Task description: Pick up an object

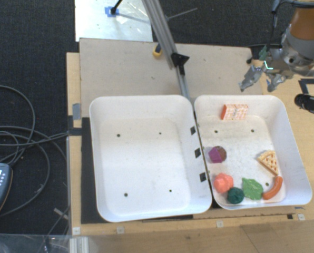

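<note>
Up above the far rim of the right bin (294,141), the end effector (262,80) hangs over the desk (130,67) with its fingers spread apart and nothing between them. Nearest below it, inside that bin, lies an orange-and-white wafer block (234,112). Farther below sit a purple ball (217,154), a waffle wedge (269,162), a pink lump (223,182), a dark green ball (235,195), a green leafy piece (252,188) and an orange sausage (273,187). Well to its lower left is the left bin (101,157).
</note>
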Robot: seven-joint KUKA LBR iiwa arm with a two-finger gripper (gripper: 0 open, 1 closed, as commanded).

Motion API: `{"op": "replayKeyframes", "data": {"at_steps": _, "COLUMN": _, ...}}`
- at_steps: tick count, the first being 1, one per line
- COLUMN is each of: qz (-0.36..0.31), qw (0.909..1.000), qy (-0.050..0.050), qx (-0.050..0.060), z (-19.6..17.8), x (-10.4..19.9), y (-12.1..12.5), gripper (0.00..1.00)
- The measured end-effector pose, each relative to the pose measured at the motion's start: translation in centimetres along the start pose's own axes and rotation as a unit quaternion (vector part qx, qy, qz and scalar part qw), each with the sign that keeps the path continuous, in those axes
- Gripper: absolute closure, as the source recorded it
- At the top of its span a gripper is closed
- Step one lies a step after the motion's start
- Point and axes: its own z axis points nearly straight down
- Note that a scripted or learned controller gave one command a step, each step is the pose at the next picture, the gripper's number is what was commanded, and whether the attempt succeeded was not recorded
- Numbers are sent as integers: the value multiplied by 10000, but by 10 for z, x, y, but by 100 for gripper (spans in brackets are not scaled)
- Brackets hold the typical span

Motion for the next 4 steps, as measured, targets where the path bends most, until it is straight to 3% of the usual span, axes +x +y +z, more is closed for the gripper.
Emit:
{"op": "replayKeyframes", "data": {"at_steps": 1, "qz": -8, "qw": 10000, "qy": -8, "qx": -19, "z": -3, "x": 0, "y": 1, "gripper": 0}}
{"op": "replayKeyframes", "data": {"at_steps": 4, "qz": -2, "qw": 10000, "qy": -4, "qx": 23, "z": 166, "x": 2, "y": 15, "gripper": 0}}
